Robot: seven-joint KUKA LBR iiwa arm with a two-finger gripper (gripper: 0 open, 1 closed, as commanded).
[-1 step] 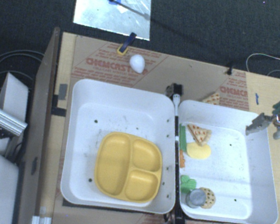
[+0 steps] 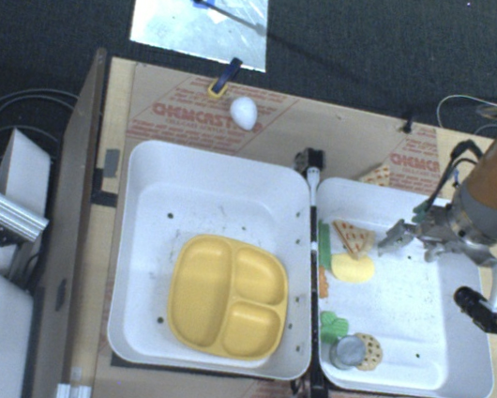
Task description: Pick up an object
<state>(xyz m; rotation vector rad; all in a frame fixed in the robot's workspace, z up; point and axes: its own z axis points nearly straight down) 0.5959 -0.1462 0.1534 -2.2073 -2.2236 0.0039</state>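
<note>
The right bin point(image 2: 447, 371) holds a triangular pizza-like slice point(image 2: 351, 236), a yellow lemon-shaped piece point(image 2: 352, 269), a green piece point(image 2: 333, 325), a grey can point(image 2: 347, 352) and a cookie point(image 2: 369, 351). A green strip point(image 2: 322, 244) and a small orange piece point(image 2: 323, 285) lie along its left wall. My gripper point(image 2: 414, 244) hangs over the upper middle of this bin, just right of the slice. It is open, with its fingers spread and nothing between them.
The left bin point(image 2: 160, 187) holds a yellow divided plate point(image 2: 229, 297). On the cardboard behind the bins lie a white egg point(image 2: 243, 111), a small blue and yellow item point(image 2: 223, 79) and a cracker point(image 2: 377, 175). A foil sheet point(image 2: 205, 4) lies farther back.
</note>
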